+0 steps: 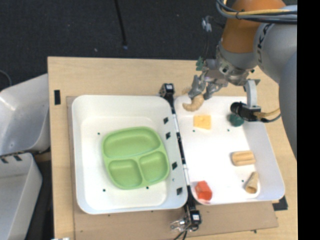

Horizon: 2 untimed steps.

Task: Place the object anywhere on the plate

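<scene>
A light green plate [134, 156] with three compartments lies in the left white bin [85, 134]. In the right bin's far left corner lies a tan curved piece [193, 103]. My gripper [203, 90] hangs right over that piece, open, with the tips of its fingers [196, 87] just above and touching or nearly touching it. The piece is not clearly between them. The grey arm with its orange band [248, 19] comes in from the upper right.
The right bin [220, 149] also holds a yellow square [202, 121], a dark green item [236, 118] near the arm's cable, a tan cylinder [243, 158], a tan cone-like piece [251, 182] and a red item [202, 190]. A black-clipped divider [176, 134] separates the bins.
</scene>
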Tool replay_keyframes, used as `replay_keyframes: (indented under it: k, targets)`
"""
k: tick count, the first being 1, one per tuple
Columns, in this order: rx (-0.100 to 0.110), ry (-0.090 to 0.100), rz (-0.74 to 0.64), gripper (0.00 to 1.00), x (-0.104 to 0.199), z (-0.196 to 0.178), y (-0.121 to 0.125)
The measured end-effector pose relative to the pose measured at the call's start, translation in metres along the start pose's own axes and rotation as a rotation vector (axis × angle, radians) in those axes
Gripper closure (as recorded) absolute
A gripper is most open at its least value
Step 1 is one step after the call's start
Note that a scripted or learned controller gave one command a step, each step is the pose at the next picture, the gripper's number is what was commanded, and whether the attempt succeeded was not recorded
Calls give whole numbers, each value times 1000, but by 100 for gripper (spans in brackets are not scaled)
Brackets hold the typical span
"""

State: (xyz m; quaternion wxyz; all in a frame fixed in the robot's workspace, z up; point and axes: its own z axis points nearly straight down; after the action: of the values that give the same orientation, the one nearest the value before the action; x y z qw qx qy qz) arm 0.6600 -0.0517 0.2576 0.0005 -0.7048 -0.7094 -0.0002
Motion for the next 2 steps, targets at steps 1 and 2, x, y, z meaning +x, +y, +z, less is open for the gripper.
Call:
replay_keyframes:
  k: [1, 2]
  targets:
    - [1, 0, 1, 100, 49, 15, 8]
    - [-3, 0, 0, 100, 101, 4, 13]
